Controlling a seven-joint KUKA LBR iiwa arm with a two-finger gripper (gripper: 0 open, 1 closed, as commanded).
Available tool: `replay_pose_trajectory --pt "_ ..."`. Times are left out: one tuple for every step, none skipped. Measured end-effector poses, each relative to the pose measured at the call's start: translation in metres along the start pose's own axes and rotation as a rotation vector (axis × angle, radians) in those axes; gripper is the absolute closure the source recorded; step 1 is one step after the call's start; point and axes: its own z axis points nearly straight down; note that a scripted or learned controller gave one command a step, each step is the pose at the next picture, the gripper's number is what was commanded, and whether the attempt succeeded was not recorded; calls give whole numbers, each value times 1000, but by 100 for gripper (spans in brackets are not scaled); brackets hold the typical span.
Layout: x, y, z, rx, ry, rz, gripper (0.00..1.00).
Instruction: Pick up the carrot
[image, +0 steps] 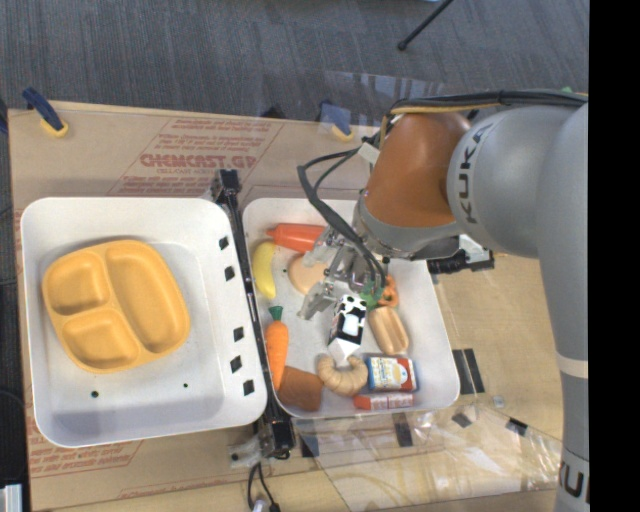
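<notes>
The carrot (276, 345), orange with a small green top, lies lengthwise near the left wall of the right bin (437, 325). My gripper (333, 284) hangs over the middle of that bin, to the right of the carrot's green end and slightly farther back. Its fingers (320, 299) are spread open, with nothing between them. The grey arm with its orange band (415, 175) reaches in from the right and covers the bin's far right corner.
Packed around the carrot are a banana (263, 270), a long orange-red piece (297, 237), a cow-patterned carton (347, 322), a hot dog (388, 330), a croissant (342, 374), a can (390, 373) and a brown block (300, 388). The left bin (40, 225) holds a yellow divided plate (115, 303).
</notes>
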Motion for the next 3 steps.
replay_pose_trajectory --pt "-30 3 68 0 2 -78 0" --pt "-32 5 55 0 -6 -85 100" --pt "-32 5 55 0 -6 -86 0"
